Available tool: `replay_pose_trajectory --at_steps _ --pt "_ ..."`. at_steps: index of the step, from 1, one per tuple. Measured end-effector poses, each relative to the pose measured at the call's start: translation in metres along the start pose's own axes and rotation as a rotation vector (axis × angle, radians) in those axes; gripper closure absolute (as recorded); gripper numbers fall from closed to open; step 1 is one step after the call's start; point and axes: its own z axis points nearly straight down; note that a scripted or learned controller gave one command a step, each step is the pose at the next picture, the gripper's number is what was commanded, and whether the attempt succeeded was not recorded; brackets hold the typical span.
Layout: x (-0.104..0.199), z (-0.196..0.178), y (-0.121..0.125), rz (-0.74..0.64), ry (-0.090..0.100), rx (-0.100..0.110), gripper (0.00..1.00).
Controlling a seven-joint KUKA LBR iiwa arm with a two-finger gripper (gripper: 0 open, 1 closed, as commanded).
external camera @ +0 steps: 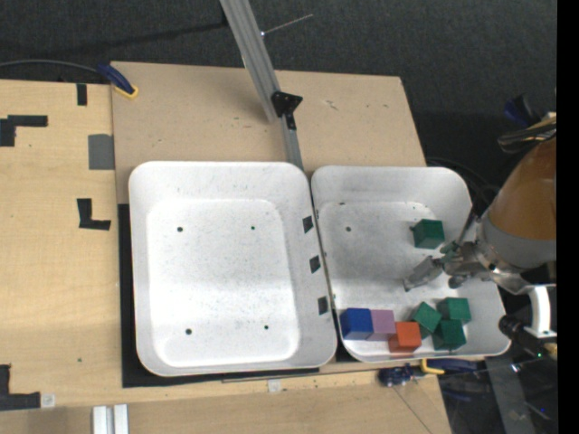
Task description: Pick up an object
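The right bin [380, 183] holds several small blocks. One green block [428, 233] lies alone toward the bin's right side. Along the near wall sit a blue block [357, 322], a purple block [384, 321], an orange block [407, 334] and three green blocks [427, 315] [458, 309] [449, 334]. My gripper [432, 281] hangs over the bin floor between the lone green block and the near cluster. Its fingers are spread, one pointing left, and nothing is between them.
The left bin [145, 188] stands beside the right one. A slanted metal rail [258, 52] runs from the top down to where the bins meet. The grey and orange arm [529, 215] reaches in over the right bin's right rim.
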Motion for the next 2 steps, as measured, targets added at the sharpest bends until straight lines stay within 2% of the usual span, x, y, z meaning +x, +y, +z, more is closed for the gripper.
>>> replay_pose_trajectory --at_steps 1,2 --pt "0.000 0.047 0.000 0.000 -0.003 -0.006 0.00" --pt "0.002 0.037 0.000 -0.001 0.000 -0.005 1.00"
